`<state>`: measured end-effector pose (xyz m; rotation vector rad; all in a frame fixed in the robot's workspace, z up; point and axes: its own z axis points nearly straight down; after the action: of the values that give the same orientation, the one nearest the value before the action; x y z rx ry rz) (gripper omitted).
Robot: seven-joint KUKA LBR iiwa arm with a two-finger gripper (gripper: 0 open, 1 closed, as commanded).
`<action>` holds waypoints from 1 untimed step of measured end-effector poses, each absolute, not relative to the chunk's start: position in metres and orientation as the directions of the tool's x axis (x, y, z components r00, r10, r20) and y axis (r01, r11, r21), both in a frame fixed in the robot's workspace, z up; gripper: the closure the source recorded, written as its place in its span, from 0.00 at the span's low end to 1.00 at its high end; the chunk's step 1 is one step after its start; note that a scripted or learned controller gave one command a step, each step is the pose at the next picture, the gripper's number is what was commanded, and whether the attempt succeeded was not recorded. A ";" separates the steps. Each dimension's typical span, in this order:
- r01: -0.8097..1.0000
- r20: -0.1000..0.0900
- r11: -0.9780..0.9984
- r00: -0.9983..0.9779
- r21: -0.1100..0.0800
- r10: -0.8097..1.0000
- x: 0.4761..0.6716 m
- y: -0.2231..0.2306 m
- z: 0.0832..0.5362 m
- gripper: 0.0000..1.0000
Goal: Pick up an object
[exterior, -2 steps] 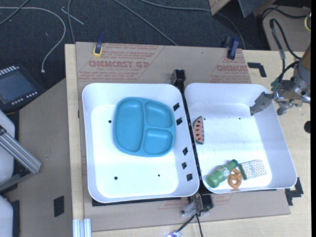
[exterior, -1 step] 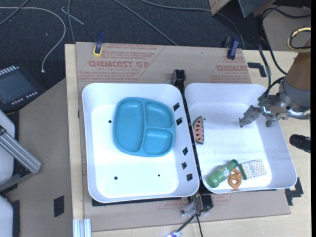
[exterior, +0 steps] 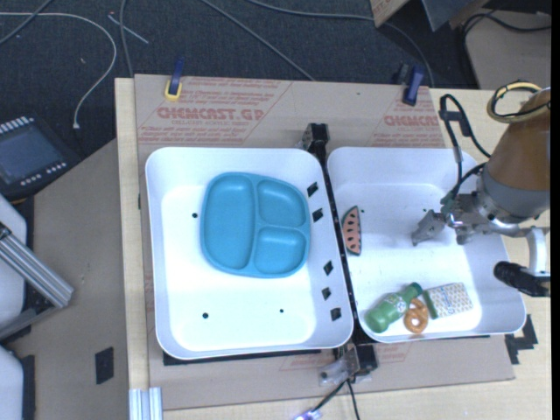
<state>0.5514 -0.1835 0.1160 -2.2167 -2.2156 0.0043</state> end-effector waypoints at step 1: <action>1.000 0.002 0.000 0.000 -0.004 1.000 0.551 -0.183 0.083 0.00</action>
<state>0.5512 -0.1828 0.0834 -2.2185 -2.2181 0.0015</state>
